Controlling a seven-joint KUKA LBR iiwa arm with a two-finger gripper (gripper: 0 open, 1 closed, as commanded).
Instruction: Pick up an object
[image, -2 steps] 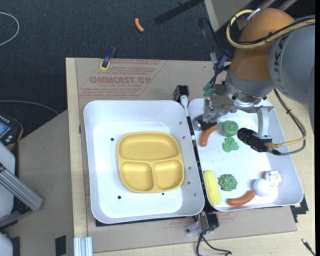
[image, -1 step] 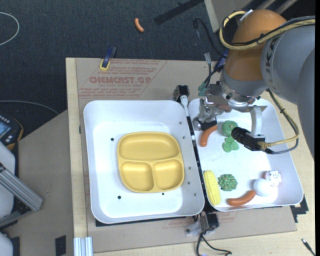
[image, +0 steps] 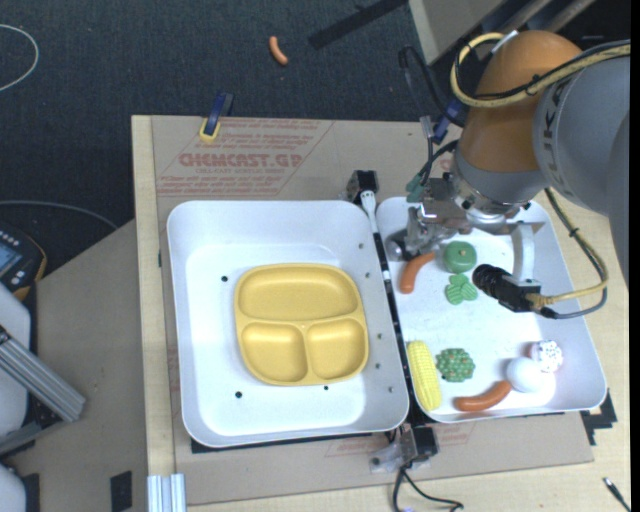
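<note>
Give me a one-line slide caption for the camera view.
KUKA arm's pincer low over the right bin of toy food, beside an orange carrot; yellow divided plate in left bin.

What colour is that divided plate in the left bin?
The divided plate is yellow, plain with no pattern, seen clearly in the camera view.

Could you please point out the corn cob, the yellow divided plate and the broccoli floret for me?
corn cob (image: 424, 373), camera view, middle of the cob's length.
yellow divided plate (image: 296, 292), camera view, floor of its large upper compartment.
broccoli floret (image: 456, 364), camera view, centre of its bumpy green top.
</note>
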